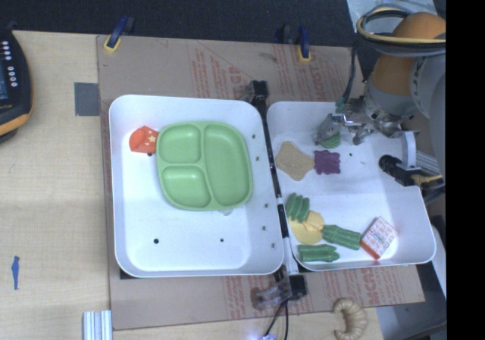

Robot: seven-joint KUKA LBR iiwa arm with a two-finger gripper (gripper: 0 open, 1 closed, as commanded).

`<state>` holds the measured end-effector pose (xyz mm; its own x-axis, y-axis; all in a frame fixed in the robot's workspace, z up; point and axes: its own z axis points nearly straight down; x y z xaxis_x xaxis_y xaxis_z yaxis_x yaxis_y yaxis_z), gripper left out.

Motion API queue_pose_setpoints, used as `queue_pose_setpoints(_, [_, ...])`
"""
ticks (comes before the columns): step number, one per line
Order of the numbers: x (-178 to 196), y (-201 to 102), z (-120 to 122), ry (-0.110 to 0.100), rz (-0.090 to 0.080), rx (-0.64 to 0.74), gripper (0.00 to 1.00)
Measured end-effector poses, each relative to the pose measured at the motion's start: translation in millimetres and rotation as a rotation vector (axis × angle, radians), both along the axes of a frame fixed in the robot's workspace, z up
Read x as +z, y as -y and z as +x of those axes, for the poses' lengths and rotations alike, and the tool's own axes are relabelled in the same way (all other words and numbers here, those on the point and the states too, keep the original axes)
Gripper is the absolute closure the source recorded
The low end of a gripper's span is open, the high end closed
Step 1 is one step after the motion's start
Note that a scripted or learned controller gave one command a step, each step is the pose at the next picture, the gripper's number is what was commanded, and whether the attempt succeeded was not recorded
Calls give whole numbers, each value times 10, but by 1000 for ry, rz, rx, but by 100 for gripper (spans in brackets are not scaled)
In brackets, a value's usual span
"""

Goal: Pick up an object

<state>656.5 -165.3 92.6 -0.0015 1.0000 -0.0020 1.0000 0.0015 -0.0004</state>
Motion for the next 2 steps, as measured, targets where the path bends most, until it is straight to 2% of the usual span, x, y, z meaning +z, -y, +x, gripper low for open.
queue_pose_setpoints(1, [-5,-224,-3,-4,2,5,0])
queue_pose_setpoints(2, [-9,54,-293,-6,1,0,0])
